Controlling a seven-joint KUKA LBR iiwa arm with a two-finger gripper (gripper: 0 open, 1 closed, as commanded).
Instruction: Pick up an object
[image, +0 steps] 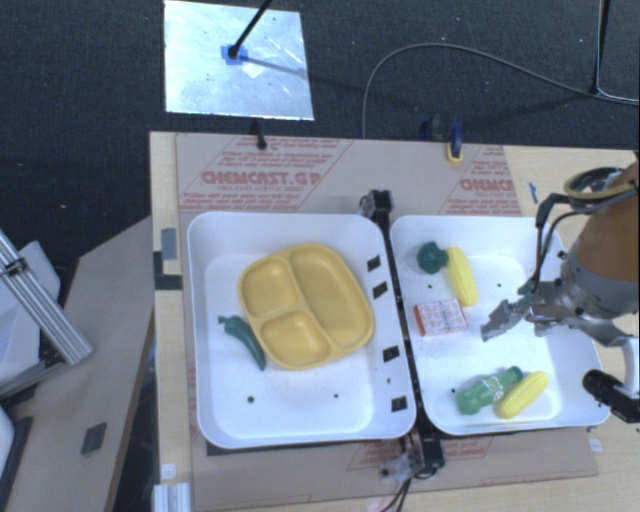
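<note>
The right bin (575, 420) holds a small orange-and-white box (440, 318), a yellow corn cob (461, 275), a dark green toy (432, 257), a green bottle (487, 391) and a yellow piece (523, 394) lying against the bottle. My gripper (503, 319) reaches in from the right over this bin. It sits just right of the box and above the bottle, apart from both. I see nothing held in it.
The left bin (300, 425) carries a yellow divided plate (305, 303) and a green pepper (243, 338) at the plate's left. A black divider (393, 300) separates the bins. A silver sheet (237, 60) lies on the floor behind the bench.
</note>
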